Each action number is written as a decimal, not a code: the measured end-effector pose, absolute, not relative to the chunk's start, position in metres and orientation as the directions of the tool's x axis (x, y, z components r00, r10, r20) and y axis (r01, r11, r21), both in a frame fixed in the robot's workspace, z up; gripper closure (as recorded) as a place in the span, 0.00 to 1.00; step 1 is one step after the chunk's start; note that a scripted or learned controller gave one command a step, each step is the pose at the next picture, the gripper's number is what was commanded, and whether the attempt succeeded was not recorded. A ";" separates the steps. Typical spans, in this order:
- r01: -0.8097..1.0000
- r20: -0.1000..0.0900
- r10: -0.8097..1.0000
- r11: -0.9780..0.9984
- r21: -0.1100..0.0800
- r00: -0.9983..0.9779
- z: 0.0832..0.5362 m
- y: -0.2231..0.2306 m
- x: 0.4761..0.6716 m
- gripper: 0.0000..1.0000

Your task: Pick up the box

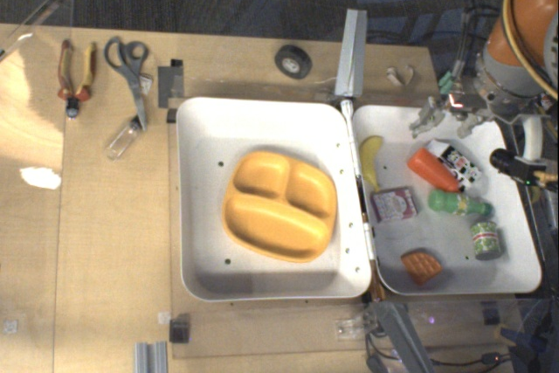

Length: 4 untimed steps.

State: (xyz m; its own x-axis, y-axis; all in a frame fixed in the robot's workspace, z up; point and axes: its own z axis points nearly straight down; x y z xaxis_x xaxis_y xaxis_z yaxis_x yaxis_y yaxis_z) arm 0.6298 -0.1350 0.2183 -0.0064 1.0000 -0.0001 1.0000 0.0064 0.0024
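1. Camera view: the grey arm (528, 22) with its orange band enters at the upper right of the frame. Its gripper (450, 113) hangs over the top edge of the right bin (515, 275); the metal fingers look spread apart with nothing between them.
2. The box (394, 204), a small flat purple carton, lies at the centre-left of the right bin, apart from the gripper.
3. Near the box are a curved yellow banana (371, 160), an orange carrot shape (433, 170), a green bottle (458, 204), a small printed can (485, 239) and a ridged brown piece (422, 265).
4. The left bin (205, 266), smooth white with rounded corners, holds a glossy yellow moulded tray (280, 204).
5. On the wooden bench (96, 258), upper left, lie scissors (131, 74) and pliers (74, 74); a black tape roll (293, 61) sits at top centre.
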 end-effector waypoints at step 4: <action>0.998 -0.006 0.999 -0.049 0.026 0.049 0.102 -0.087 0.565 0.00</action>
State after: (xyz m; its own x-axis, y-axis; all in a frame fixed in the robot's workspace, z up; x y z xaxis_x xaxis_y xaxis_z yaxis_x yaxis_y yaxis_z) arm 0.5647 -0.0870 0.1022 0.0492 0.9988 -0.0057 0.9985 -0.0491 0.0258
